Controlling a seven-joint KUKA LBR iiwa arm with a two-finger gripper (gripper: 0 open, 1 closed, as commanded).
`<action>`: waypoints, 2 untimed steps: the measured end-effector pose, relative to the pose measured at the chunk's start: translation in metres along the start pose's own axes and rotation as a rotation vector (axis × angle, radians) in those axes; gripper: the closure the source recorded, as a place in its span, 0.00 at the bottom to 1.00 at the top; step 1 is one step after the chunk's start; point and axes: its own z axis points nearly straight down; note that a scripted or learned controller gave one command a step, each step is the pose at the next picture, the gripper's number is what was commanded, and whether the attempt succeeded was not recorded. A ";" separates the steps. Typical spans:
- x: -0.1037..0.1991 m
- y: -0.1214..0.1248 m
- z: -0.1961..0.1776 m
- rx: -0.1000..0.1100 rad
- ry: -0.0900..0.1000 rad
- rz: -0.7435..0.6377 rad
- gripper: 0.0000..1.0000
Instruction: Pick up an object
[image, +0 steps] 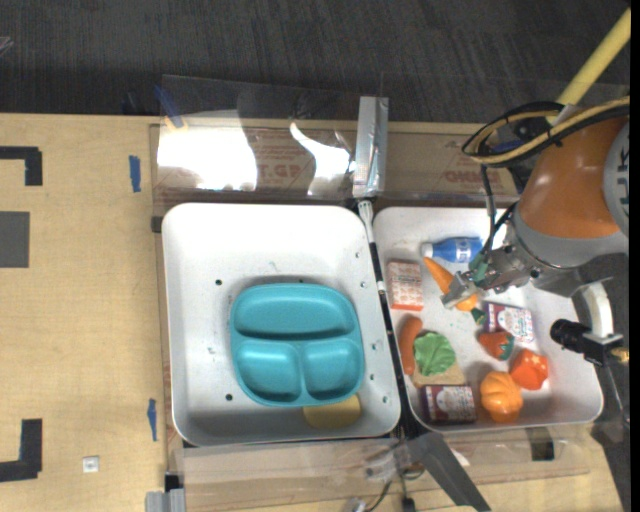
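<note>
orange band of the grey arm (570, 190) seen uppermost | gripper (470, 285) lowered into right white bin (585, 400); finger opening cannot be told | step judged: reaching | orange plastic carrot (440, 272) touched beside blue-capped bottle (455, 249) | next: closure, lift needed

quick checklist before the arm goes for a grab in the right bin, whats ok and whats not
1. Tool over the right bin, not the left bin: ok.
2. A target close under the tool: ok, the orange carrot lies right beside it.
3. Something already between the fingers: cannot tell, the wrist hides them.
4. Space around the target: not ok, the blue-capped bottle and the small box crowd it.
5. Other items free of the arm: ok, the green leafy piece, the can and the pumpkin lie nearer the front wall.
6. Teal tray out of the way: ok, it sits in the left bin.
</note>
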 end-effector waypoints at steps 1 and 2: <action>-0.038 -0.009 0.035 0.009 0.003 0.092 1.00; 0.005 0.050 -0.019 -0.001 0.002 0.122 1.00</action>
